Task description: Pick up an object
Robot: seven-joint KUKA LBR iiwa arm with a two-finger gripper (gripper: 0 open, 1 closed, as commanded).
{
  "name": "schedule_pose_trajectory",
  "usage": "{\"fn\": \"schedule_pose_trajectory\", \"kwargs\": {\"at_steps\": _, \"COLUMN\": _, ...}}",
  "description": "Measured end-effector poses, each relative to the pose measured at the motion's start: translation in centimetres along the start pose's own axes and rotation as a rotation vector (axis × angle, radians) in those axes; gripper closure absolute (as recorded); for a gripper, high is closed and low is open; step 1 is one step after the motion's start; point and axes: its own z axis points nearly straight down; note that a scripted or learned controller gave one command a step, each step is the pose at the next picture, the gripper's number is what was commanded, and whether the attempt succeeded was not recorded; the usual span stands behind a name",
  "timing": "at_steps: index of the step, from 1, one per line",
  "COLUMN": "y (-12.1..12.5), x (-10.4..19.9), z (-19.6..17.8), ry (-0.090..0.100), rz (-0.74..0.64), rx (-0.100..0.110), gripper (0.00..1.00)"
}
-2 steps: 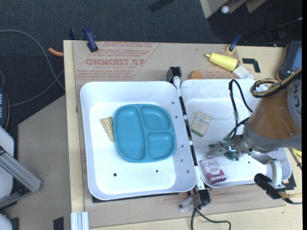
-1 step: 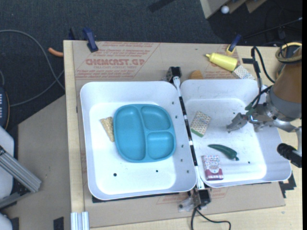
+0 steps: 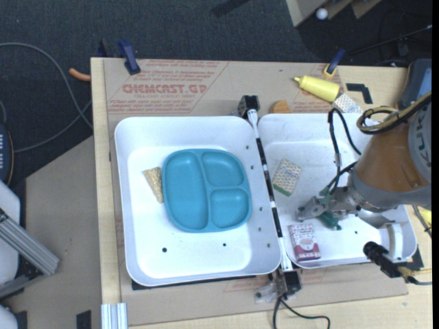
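Pincer low in the right bin

My pincer sits above a flat red packet, beside a patterned sachet; its opening I cannot tell.

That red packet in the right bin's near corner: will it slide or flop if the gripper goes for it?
The red packet lies flat, so it likely slides on the smooth white bin rather than rolls. It looks thin and light, probably somewhat floppy. Sitting close to the bin wall, it may jam there when pushed.

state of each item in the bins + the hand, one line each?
blue divided plate: flat in left bin, compartments bare
tan piece: flat, at the plate's left edge
patterned packet: flat in right bin, untouched
red packet: flat by right bin's front wall
hand: low in right bin, grip unclear
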Motion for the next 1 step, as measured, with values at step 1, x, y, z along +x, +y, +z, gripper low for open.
{"fn": "schedule_pose_trajectory", "kwargs": {"at_steps": 1, "y": 0.04, "x": -0.01, "z": -0.98, "ry": -0.001, "rz": 0.002, "rx": -0.002, "gripper": 1.00}}
